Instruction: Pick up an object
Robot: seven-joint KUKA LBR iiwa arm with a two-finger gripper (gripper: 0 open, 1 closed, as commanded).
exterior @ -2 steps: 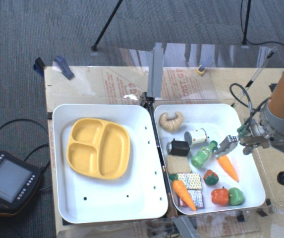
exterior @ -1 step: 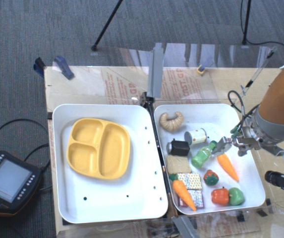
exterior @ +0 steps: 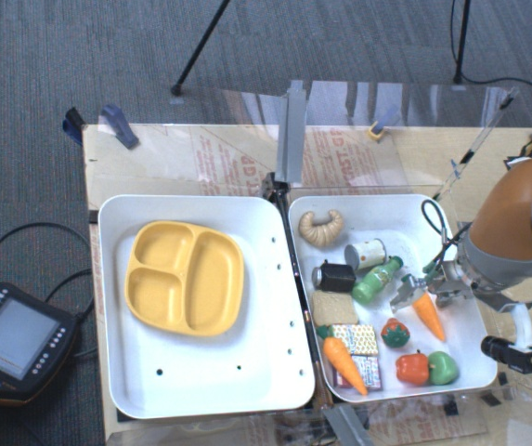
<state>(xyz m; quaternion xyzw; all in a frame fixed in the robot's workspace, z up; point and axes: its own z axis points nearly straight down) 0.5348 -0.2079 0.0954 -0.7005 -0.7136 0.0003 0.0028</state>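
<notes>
White plastic bins, two of them, sit side by side on the tabletop point(exterior: 154, 161). One left bin point(exterior: 205, 384) holds a single yellow divided plate point(exterior: 186, 278) with three compartments. One right bin point(exterior: 405, 204) is crowded. I count two carrots: one carrot point(exterior: 344, 364) lies at the bin's near left, and a second carrot point(exterior: 429, 316) lies slanted right beside my end effector point(exterior: 416, 292). Also one croissant point(exterior: 321, 227) at the far left, one small white can point(exterior: 366, 253), one black block point(exterior: 337, 276), one green bottle point(exterior: 377, 282), one tan sponge-like square point(exterior: 335, 308), two small patterned packets point(exterior: 358, 351), one small tomato point(exterior: 395, 333), one red pepper point(exterior: 412, 369) and one green pepper point(exterior: 443, 367) touching each other.

My end effector is low in the right bin, between the green bottle and the second carrot, both close against it. Whether it is released or clenched, I cannot tell. My grey arm point(exterior: 502, 226) with its orange band reaches in from the right. One handheld control pendant point(exterior: 10, 342) lies on the carpet to the left.
</notes>
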